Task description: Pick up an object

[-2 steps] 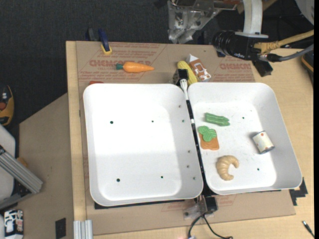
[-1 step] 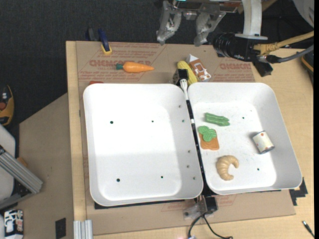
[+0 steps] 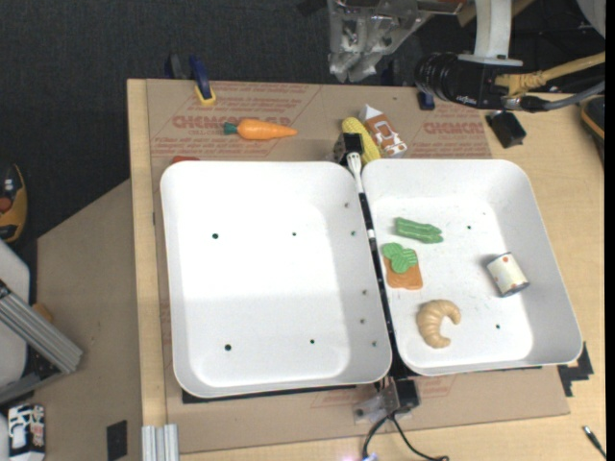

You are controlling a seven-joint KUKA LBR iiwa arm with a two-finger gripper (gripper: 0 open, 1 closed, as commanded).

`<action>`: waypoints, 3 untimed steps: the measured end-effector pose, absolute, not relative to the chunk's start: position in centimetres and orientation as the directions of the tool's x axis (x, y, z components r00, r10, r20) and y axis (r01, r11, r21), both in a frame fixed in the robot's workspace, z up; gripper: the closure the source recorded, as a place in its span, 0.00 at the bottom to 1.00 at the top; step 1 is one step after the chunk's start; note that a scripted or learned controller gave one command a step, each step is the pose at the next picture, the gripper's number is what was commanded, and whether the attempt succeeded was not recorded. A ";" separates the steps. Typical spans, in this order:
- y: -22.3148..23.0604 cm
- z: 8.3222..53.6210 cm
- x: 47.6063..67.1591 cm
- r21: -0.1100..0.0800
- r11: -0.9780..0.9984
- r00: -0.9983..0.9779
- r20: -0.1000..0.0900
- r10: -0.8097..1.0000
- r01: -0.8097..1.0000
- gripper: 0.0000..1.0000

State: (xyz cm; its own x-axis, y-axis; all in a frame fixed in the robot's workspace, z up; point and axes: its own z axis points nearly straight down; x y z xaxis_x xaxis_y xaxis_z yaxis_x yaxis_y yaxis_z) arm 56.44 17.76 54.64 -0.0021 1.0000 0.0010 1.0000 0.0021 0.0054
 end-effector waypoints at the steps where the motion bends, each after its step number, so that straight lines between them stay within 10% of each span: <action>1: 17.8 54.6 56.4 0.004 0.002 -0.002 0.000 1.000 1.000 0.00; 2: 17.8 55.7 56.5 0.009 0.003 -0.003 0.001 1.000 1.000 1.00; 3: 17.8 55.6 56.5 0.007 0.003 -0.003 0.001 1.000 1.000 0.00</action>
